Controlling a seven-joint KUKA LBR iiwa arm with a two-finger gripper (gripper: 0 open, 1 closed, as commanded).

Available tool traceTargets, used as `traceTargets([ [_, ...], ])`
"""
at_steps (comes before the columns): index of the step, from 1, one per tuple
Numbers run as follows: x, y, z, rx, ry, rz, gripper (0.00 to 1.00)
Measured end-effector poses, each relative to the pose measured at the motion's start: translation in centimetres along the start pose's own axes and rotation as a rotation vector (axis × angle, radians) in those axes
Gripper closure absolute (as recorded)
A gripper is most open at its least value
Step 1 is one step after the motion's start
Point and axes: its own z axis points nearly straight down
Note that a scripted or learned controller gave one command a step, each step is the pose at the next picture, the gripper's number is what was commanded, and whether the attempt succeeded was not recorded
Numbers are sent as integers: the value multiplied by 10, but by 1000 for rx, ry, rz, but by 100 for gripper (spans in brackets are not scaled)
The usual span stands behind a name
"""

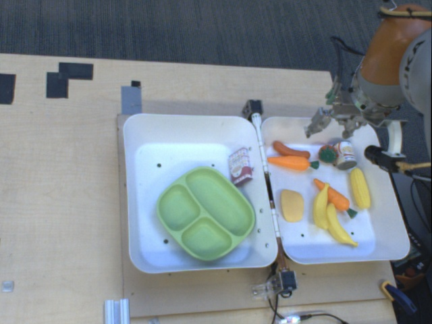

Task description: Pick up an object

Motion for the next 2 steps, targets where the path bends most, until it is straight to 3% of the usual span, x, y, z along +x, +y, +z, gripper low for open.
traceTargets([
  [1,10,-91,98,-3,-1,1,0],
  [2,11,-88,86,-11,-1,1,100],
])
